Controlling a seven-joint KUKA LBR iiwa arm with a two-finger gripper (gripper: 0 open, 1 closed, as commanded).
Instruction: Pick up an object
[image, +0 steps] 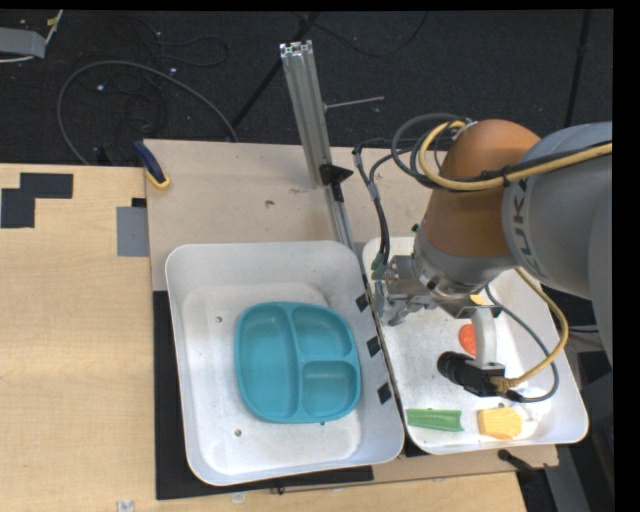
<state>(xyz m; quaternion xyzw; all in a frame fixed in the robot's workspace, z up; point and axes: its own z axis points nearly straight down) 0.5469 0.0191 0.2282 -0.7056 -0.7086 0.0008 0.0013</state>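
Green block (433, 420) lies at front of right bin (422, 380), beside yellow piece (500, 424). Hand (393, 303) at bin's left wall; open/closed: can't tell. Rec.: centre over block, descend vertically.

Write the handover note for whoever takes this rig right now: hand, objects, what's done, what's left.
Hand: down at the left side of the right bin, beside the wall it shares with the left bin. It cannot be seen holding anything.
Objects: the green block and the yellow piece lie side by side near the right bin's front edge. A red-orange piece is partly hidden by the arm. The teal divided plate lies flat in the left bin.
Done: no pick is visible.
Left: grasp one object and lift it.
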